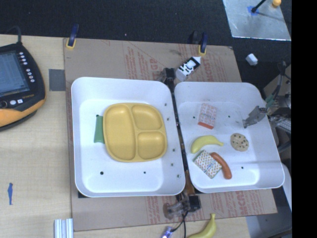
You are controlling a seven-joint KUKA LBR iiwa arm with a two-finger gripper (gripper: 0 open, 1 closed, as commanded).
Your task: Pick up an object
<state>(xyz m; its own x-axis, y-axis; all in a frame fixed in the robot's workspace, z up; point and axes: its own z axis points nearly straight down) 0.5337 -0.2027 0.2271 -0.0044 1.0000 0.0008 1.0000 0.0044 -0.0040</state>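
Gripper (253,117) sits at the right bin's (257,177) edge, can't tell its state; cookie (239,142) lies flat, easy to miss honestly.

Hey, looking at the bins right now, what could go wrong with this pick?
The hot dog touches the checkered packet, so a grab there may catch both or slip. The cookie lies flat and may be pushed instead of gripped. The gripper sits near the right bin's rim and might clip it.

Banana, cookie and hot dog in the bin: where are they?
banana (206,143), camera view, middle of its curved body
cookie (239,142), camera view, centre of its round face
hot dog (221,165), camera view, middle of its length
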